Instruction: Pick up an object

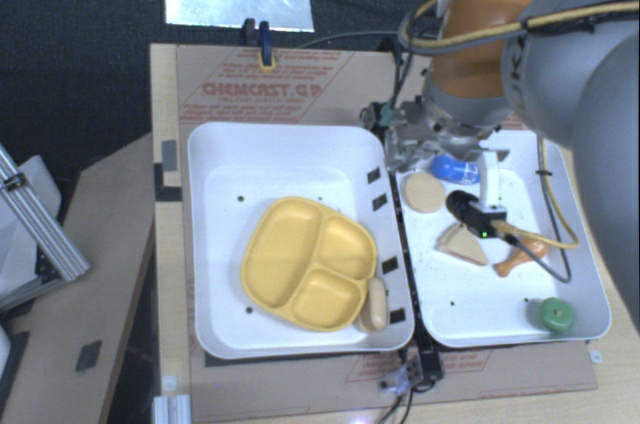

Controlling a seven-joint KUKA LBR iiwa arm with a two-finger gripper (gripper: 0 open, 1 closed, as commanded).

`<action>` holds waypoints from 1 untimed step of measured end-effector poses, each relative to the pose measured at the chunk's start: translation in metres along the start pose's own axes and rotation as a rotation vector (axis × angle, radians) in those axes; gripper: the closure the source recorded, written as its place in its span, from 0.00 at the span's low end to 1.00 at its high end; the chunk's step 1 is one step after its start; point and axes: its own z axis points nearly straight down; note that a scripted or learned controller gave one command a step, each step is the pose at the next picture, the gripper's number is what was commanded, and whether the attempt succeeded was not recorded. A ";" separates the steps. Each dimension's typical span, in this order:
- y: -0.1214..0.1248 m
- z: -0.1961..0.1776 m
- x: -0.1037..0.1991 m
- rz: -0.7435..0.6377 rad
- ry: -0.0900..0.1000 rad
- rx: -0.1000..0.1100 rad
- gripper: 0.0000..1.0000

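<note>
Gripper (410,152) sits low over the far corner of the right bin (480,302), tight against the wall it shares with the left bin (215,212). We can't tell whether it is open or closed, because the wrist and orange band cover most of it. We see nothing in its grasp.

The nearest candidates are two:
- The tan disc (424,193) lies flat on the bin floor, just on the near side of the gripper.
- The blue piece (455,170) lies just beside it toward the arm, partly under the wrist.

Both read as beside the gripper, not inside it. We judge this corner pose as a descent aimed at one of the two, landing a bit off toward the wall.

Also in that bin are a tan wedge (460,247), an orange-brown stick (520,259) and a green piece (555,314) near the front corner — all loose, lying flat and spaced out, which we read as laid out for single picks. They are well apart from the gripper.

The left bin holds a yellow divided plate (310,262) with a small beige roll (375,304) against its rim — out of play from this pose.
</note>
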 end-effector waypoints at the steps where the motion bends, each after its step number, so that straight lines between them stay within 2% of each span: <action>1: -0.004 0.011 0.049 0.000 0.000 0.002 1.00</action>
